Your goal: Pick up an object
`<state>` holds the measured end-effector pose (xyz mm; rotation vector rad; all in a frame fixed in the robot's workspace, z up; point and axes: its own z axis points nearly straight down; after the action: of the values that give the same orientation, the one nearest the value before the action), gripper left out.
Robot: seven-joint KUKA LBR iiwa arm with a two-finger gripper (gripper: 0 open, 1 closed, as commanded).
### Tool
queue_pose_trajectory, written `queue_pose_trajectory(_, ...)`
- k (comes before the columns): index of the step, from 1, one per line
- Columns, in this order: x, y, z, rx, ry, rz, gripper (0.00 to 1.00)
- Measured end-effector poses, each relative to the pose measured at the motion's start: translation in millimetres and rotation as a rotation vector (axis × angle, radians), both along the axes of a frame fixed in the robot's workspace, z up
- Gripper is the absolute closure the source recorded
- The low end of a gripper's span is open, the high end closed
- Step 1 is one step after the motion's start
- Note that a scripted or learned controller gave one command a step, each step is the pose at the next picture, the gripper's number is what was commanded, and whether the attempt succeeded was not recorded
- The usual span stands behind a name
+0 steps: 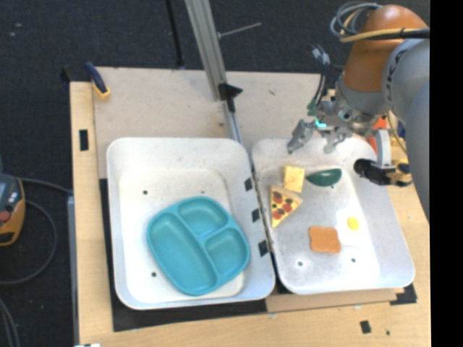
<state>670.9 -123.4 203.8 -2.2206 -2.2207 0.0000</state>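
The hand (316, 137) hovers released above the right bin's (387, 255) far edge; nothing grasped; the green bowl (323, 177) lies nearest.

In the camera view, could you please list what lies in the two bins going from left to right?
Blue divided plate → pizza slice → orange toy bread slice → small yellow piece.

the pincer (315, 137) hangs with fingers spread and nothing between them over the far edge of the right bin (376, 262). just below it lie a yellow block (293, 178), a green bowl (323, 177) and a pizza slice (283, 204); further below, an orange piece (325, 239).
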Motion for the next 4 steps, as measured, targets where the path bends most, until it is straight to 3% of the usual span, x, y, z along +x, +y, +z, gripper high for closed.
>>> queue_pose_trajectory(1,1,0,1,0.000,-0.003,0.000,0.00)
queue_pose_trajectory(3,-1,-12,-100,-0.002,0.001,-0.001,0.00)
queue_pose_trajectory(4,1,-14,-85,-0.004,-0.006,-0.001,1.00)
